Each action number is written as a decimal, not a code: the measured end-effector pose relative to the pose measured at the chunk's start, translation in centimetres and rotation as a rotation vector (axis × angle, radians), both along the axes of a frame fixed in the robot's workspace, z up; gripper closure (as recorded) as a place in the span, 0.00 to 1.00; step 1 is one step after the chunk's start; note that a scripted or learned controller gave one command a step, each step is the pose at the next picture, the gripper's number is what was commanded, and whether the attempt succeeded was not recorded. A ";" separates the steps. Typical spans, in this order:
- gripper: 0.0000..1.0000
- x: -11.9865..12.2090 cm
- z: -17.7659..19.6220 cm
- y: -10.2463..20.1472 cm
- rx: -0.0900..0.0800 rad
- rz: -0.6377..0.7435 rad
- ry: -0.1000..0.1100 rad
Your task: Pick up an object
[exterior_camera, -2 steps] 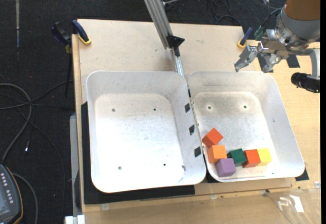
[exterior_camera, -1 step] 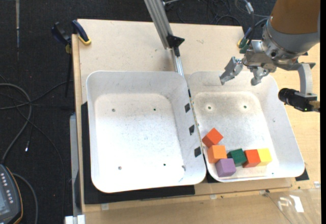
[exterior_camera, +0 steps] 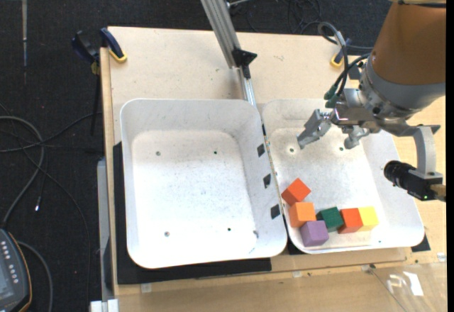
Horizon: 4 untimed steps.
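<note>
the bench (exterior_camera: 177, 66) carries two white bins side by side, and the arm (exterior_camera: 411, 34) leans in over the right bin (exterior_camera: 404, 232), its bulk well up off the floor of it. the left bin (exterior_camera: 191, 183) has nothing for it to go after, so the reach makes sense. the gripper (exterior_camera: 332, 132) hangs above the far end of the right bin with its fingers spread apart and nothing between them. the blocks huddle at the near edge: an orange cube (exterior_camera: 296, 191) tilted, another orange one (exterior_camera: 304, 213), a purple cube (exterior_camera: 314, 232), green (exterior_camera: 330, 218), red-orange (exterior_camera: 350, 220), yellow (exterior_camera: 368, 217). all lie well nearer than the fingers, with bare bin floor between.
</note>
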State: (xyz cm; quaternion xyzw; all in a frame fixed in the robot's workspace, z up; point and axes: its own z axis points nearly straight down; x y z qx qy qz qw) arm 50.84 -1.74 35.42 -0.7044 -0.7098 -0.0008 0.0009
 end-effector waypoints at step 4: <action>0.00 15.9 11.6 6.4 -0.003 -0.001 0.004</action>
